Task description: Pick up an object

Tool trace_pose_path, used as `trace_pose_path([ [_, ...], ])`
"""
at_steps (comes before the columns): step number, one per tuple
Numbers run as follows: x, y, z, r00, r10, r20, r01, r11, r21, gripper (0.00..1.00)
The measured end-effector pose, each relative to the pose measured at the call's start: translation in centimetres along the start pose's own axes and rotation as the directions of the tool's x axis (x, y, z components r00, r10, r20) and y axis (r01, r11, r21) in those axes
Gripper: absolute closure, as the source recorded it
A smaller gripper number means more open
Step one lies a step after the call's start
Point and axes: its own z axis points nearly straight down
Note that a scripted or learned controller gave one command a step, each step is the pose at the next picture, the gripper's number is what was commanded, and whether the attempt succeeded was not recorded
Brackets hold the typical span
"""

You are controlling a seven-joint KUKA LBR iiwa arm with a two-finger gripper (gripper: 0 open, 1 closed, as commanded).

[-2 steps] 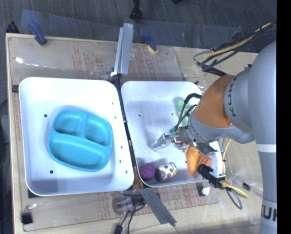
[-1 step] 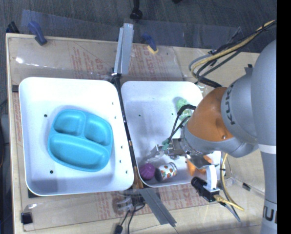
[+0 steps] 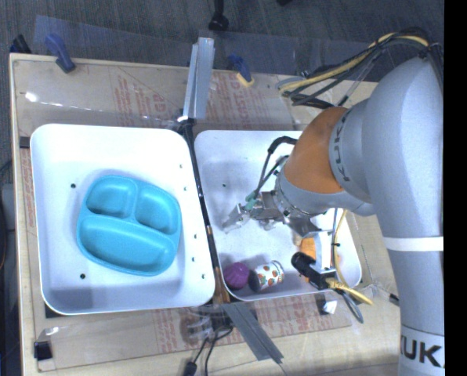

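My gripper [image 3: 235,216] hangs over the middle of the right bin [image 3: 218,159], pointing left, and I see nothing between its tips. A purple round object [image 3: 236,274] lies at the bin's front edge. Beside it, on its right, lies a small patterned jar [image 3: 267,276] on its side. An orange object [image 3: 308,247] shows to the right of the gripper, partly hidden by the wrist. All three lie nearer the front of the bin than the gripper and apart from it.
The left bin [image 3: 53,155] holds a blue divided tray [image 3: 129,223]. A raised metal divider [image 3: 198,77] runs between the bins at the back. The arm's grey body [image 3: 398,163] covers the right bin's right side.
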Motion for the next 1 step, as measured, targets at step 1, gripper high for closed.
trace_pose_path([
  [1, 3.07, -5.67, -0.26, 1.000, 0.011, 0.013, -0.011, 1.000, -0.009, 0.00],
])
